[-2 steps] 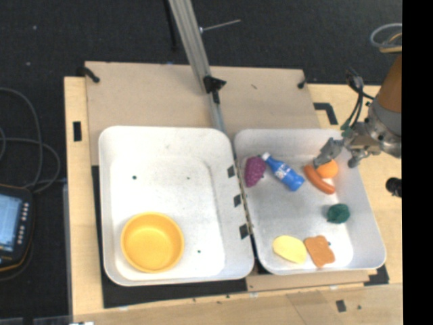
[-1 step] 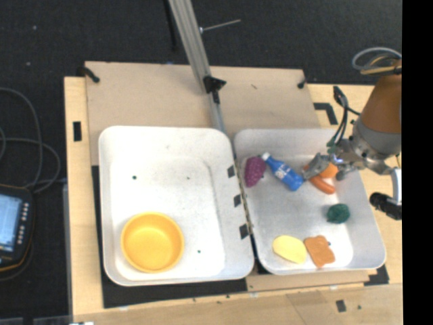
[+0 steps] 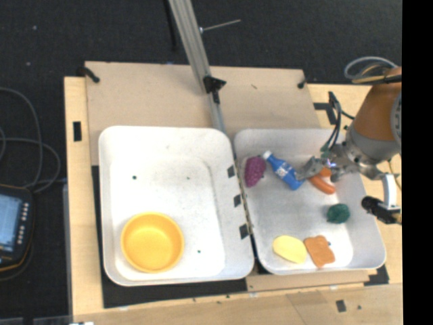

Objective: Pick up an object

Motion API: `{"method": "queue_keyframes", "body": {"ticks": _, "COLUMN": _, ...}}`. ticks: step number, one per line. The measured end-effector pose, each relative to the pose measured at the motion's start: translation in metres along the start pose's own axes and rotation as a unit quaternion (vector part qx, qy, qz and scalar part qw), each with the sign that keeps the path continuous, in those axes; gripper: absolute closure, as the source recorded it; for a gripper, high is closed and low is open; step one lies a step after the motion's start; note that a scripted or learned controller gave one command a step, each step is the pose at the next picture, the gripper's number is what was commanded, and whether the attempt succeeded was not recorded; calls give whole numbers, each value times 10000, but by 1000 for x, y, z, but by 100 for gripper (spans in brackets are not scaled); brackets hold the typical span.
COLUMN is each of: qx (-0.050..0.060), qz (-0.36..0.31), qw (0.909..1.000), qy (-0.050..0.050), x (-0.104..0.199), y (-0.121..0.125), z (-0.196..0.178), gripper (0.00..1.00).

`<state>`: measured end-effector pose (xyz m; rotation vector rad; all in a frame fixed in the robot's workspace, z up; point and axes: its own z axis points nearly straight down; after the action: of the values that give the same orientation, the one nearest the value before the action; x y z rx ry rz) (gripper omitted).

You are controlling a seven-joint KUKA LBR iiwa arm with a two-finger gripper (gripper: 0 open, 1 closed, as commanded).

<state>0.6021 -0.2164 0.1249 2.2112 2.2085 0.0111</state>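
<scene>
Seen from above at a slant, the desk [image 3: 284, 90] carries two shallow white bins side by side. The left bin [image 3: 169, 154] holds a yellow bowl [image 3: 152, 241] near its front left corner, standing upright with its opening upward.

The right bin [image 3: 358, 252] holds the loose objects. A purple lumpy piece [image 3: 254, 170] lies close to the bin's left wall, toward the back. Just to its right a blue bottle with a white cap [image 3: 281, 170] lies on its side, cap pointing to the back left. An orange carrot-shaped object [image 3: 323, 183] lies to the right of the bottle, near the middle of the bin's back half. A dark green ball-like object [image 3: 338, 213] sits farther toward the right wall, apart from the others. Along the front edge a pale yellow oval object [image 3: 290, 249] and an orange block [image 3: 319, 250] lie just beside each other, possibly touching.

The arm comes in from the right, its orange band over the bin's right rear corner. The pincer [image 3: 324, 168] is low over the orange carrot-shaped object, right at its upper end. How wide the pincer stands cannot be told from this angle, nor whether it grips anything.

A slanted metal rail [image 3: 193, 39] crosses the desk's back edge between the bins.
</scene>
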Motion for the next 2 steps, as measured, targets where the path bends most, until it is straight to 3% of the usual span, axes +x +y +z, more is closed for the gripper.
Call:
{"method": "queue_keyframes", "body": {"ticks": 1, "qx": -14, "qz": 16, "qw": 10000, "qy": 6, "x": -1, "y": 1, "z": -11, "gripper": 100}}
{"method": "queue_keyframes", "body": {"ticks": 2, "qx": 53, "qz": -20, "qw": 10000, "qy": 26, "x": 3, "y": 1, "z": -57, "gripper": 100}}
